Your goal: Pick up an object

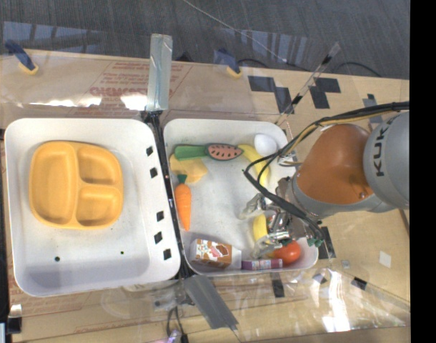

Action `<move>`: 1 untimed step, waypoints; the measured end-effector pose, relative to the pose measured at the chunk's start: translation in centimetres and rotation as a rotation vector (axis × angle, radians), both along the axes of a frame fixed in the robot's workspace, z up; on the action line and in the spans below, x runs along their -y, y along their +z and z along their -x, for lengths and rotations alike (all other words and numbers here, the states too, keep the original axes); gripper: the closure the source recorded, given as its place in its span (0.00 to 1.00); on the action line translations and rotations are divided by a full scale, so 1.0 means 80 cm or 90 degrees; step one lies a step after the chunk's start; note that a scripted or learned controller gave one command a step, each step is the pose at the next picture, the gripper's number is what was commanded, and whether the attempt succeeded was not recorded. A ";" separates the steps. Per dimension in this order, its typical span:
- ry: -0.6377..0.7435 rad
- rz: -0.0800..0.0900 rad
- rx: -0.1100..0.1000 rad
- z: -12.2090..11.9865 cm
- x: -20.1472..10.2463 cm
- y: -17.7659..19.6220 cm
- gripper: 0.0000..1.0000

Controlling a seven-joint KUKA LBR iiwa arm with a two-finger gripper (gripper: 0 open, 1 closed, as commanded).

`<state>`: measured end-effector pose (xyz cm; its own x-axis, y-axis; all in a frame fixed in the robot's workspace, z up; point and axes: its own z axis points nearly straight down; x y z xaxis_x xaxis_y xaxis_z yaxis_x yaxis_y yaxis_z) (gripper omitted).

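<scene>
Fingers of the grey arm stand parted, low in the near right corner of the right bin, with the lower end of a yellow banana lying between them; nothing shows that they have closed on it, so the grasp is best judged as not yet made. The banana curves up from there toward a white egg at the far wall. A red tomato sits just beside the fingers on the near side, with a purple tube along the near wall and a brown carton to its left. A carrot and a watermelon slice lie well apart from the work. To do this step well, the fingers should settle square across the banana's narrow width, close fully before any lift, and rise straight so that the tomato and the bin wall are not dragged. The left bin on the surface holds a yellow divided plate.
</scene>
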<state>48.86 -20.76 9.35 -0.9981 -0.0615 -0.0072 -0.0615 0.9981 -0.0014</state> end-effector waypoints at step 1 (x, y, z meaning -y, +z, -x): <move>0.013 0.001 -0.001 -0.008 0.001 0.000 0.00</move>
<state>49.52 -20.84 9.34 -0.9966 -0.0823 -0.0057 -0.0823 0.9966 -0.0023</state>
